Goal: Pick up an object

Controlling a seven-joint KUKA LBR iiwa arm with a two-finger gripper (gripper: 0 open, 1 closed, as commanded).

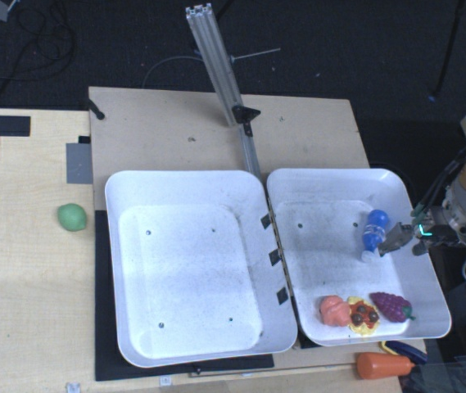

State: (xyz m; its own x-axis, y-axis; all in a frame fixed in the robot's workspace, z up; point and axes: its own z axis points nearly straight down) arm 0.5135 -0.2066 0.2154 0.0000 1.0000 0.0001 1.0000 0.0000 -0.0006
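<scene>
A small blue bottle (373,231) lies in the right bin (323,188), near its right wall. My gripper (405,243) hangs just right of the bottle, over the bin's right rim. It is open, its left finger (391,242) close to the bottle's lower end, with nothing between the fingers. Along the bin's front edge sit an orange-pink fruit (333,309), a yellow and red toy (364,317) and a purple bunch of grapes (391,305).
The left bin (134,188) lies beside the right one, with black clips along the shared rim. A green ball (72,217) rests on the bench to the left. An orange carrot-like toy (384,365) lies outside the right bin's front. A metal rail (216,60) slants in from the back.
</scene>
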